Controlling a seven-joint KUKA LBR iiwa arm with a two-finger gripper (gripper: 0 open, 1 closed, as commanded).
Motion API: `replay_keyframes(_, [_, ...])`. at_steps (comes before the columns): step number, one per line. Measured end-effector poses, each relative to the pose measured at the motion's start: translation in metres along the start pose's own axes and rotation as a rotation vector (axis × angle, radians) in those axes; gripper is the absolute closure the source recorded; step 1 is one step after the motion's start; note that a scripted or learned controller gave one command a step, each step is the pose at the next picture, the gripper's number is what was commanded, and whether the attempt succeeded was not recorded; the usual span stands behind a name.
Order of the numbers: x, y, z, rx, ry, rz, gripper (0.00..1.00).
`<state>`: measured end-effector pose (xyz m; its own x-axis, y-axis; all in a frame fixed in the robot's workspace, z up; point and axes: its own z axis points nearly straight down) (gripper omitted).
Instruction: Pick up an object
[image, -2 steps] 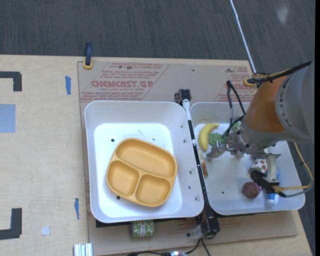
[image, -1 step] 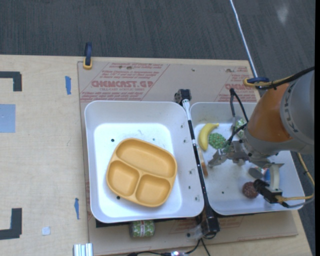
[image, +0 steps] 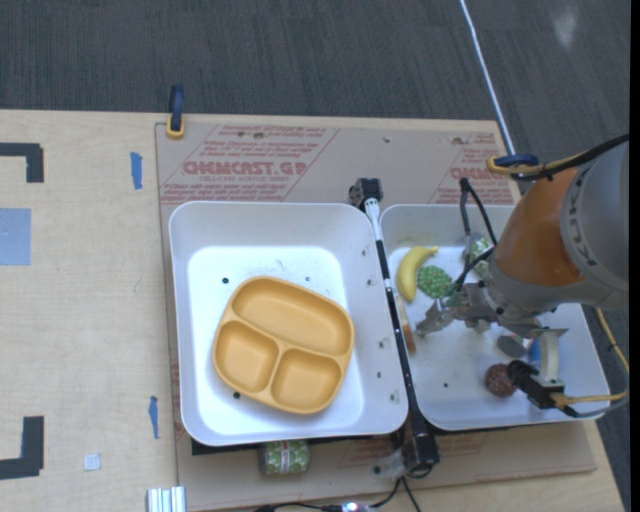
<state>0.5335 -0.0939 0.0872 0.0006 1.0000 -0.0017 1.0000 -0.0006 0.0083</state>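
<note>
honestly can't tell what state the gripper (image: 438, 318) is in here. It hangs low in the right bin (image: 590, 385), just below the banana (image: 412, 270) and green ball (image: 435, 280). Could easily nudge the banana away or clip the bin wall

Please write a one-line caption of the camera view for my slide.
Grey arm's tool low in the right white bin beside a yellow banana; orange three-compartment tray in the left white bin.
</note>
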Motion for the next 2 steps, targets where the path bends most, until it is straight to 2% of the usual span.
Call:
replay_keyframes(1, [-0.006,0.082,0.002,0.004,0.001,-0.003,0.0])
replay_keyframes(2, [-0.006,0.083,-0.009,0.0,-0.001,-0.004,1.0])
